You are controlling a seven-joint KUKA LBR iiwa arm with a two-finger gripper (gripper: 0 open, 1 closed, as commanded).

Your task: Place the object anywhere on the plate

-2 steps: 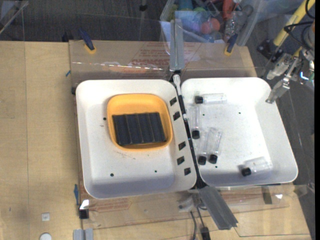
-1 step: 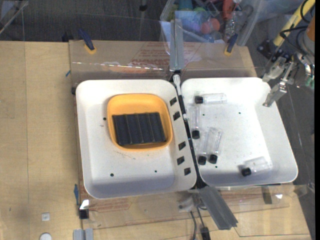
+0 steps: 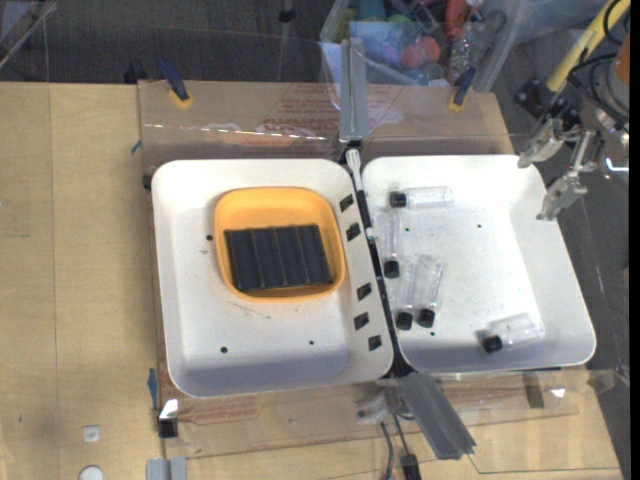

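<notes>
The gripper (image 3: 556, 173) hangs at the frame's right edge, fingers seemingly apart, gripping nothing; clear vials (image 3: 420, 198) lie lower-left, well apart from it.

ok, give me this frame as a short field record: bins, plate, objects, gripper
left bin: shallow white bin holding an orange squarish plate
on plate: dark ribbed rectangular block
right bin: shallow white bin with several clear plastic vials with black caps, e.g.
gripper: two-finger gripper above right bin's far right corner, nothing seen between its fingers
vials: all lying down, none on plate
</notes>
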